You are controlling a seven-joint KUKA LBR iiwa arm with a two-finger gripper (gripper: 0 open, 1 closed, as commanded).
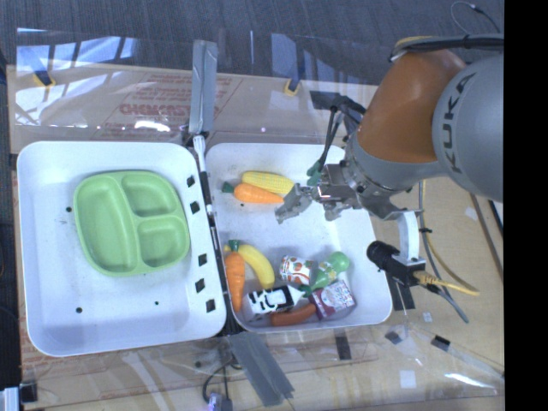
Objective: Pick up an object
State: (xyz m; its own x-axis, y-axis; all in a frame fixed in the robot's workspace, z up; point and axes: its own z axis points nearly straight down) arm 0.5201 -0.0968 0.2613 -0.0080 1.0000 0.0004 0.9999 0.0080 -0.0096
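Over the right bin (364, 311), the gripper (310, 202) hangs, jaws apparently spread and empty, just beside the corn (267, 181) and carrot (257, 194). Both lie touching; a descent may nudge either aside and close on nothing.

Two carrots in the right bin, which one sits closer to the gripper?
The carrot at the bin's far end, lying right beside the corn cob, is closer to the gripper. The other carrot lies lower, alongside the banana.

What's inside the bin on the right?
The right bin holds a corn cob, two carrots, a banana and small packages by its near wall. The arm covers its far right corner.
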